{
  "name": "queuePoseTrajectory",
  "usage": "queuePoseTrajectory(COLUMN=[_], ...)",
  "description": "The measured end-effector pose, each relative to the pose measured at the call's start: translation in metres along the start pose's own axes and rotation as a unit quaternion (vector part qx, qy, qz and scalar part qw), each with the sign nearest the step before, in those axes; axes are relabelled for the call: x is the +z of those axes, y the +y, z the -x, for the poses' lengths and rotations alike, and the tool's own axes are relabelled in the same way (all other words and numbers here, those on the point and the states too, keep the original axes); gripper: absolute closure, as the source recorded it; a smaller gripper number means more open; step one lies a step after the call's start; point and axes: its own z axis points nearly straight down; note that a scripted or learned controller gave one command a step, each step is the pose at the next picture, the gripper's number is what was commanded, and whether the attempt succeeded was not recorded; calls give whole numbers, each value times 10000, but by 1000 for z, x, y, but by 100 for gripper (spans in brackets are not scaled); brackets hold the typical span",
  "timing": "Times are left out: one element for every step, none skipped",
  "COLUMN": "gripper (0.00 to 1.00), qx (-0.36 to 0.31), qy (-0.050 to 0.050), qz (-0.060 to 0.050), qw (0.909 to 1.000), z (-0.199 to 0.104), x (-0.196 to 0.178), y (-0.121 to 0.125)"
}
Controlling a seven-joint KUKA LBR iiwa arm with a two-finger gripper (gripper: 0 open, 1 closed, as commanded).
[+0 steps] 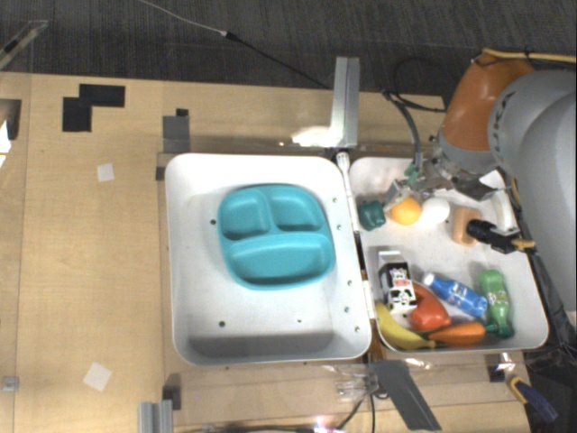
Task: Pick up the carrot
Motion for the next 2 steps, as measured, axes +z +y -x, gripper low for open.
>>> queuePoseTrajectory(gripper=[100,0], qx=[-41,-47], qy=[-16,-18], qz=[42,39], qw=[10000,10000], z=[-1,-1], x=[-14,-13], y=[4,3])
